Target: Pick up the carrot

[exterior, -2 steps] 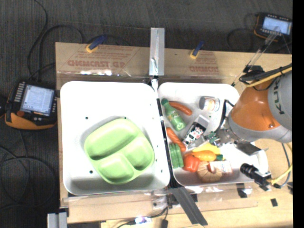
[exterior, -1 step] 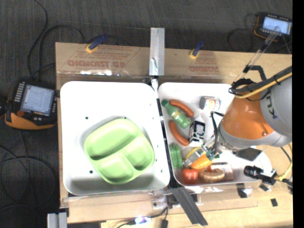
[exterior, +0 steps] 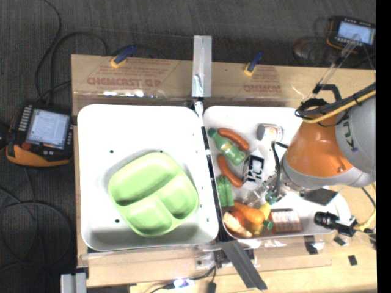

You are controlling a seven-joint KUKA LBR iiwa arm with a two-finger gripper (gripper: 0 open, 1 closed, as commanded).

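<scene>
The carrot (exterior: 249, 213) is an orange, tapered piece lying near the front edge of the right bin (exterior: 287, 116), beside a pale round fruit (exterior: 235, 223). My gripper (exterior: 269, 192) hangs low in the right bin under the orange wrist band (exterior: 313, 152). It sits just above and to the right of the carrot. Its tip is partly hidden by the wrist and the clutter around it.
The right bin also holds two orange sausages (exterior: 236, 138) (exterior: 230, 171), a green bottle (exterior: 228, 150), a green block (exterior: 223, 191), a black-and-white box (exterior: 254, 167), a small silver can (exterior: 269, 130) and a brown tin (exterior: 286, 220). A green divided plate (exterior: 154, 192) lies in the left bin (exterior: 98, 127).
</scene>
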